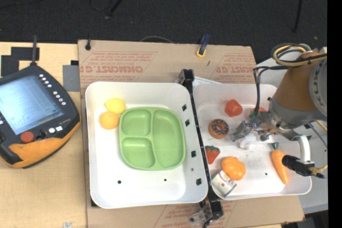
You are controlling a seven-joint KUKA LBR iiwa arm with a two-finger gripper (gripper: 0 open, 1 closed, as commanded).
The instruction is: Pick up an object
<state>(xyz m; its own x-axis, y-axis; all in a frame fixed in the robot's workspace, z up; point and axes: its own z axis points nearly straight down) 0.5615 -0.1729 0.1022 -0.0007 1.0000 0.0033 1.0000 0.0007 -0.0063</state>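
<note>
My gripper [247, 132] hangs low in the right bin [299, 187], near its middle. A small white object [247, 142] lies right under it, touching or nearly so. A brown donut [218, 127] sits just to the gripper's left and a red tomato-like piece [233, 108] is behind it. Toward the front lie a red strawberry [212, 155], an orange pepper-like piece [233, 167], a small can [223, 183] on its side and a carrot [279, 166]. I see nothing held by the gripper.
The left bin [101, 179] holds a green divided plate [152, 138], a yellow lemon [114, 105] and an orange fruit [108, 120]. A black divider [196, 131] separates the bins. A teach pendant [32, 112] lies on the bench at far left.
</note>
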